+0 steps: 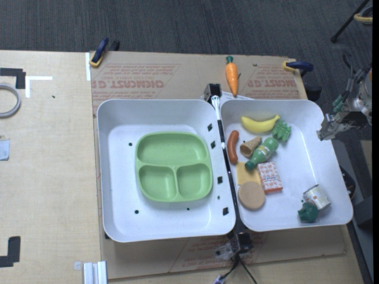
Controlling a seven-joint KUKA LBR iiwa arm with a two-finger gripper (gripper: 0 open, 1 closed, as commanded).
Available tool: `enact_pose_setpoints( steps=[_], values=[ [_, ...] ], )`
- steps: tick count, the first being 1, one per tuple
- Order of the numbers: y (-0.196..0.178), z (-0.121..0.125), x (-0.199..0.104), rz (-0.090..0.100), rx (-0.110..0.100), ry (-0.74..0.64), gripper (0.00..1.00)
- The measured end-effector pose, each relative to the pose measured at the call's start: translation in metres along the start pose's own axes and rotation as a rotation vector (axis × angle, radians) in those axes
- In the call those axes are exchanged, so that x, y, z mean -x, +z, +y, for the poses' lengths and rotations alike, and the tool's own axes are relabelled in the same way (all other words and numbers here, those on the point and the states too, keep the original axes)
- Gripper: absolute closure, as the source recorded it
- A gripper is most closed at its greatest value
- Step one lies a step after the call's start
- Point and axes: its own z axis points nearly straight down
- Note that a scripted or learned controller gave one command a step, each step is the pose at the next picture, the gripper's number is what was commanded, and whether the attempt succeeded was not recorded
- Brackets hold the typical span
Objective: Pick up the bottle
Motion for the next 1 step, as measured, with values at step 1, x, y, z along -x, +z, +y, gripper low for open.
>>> enact_pose_setpoints(
  steps=[1],
  values=[
    [-0.0065,-0.0615,-0.0912,0.001,-0.001,-0.043,1.0]
  ],
)
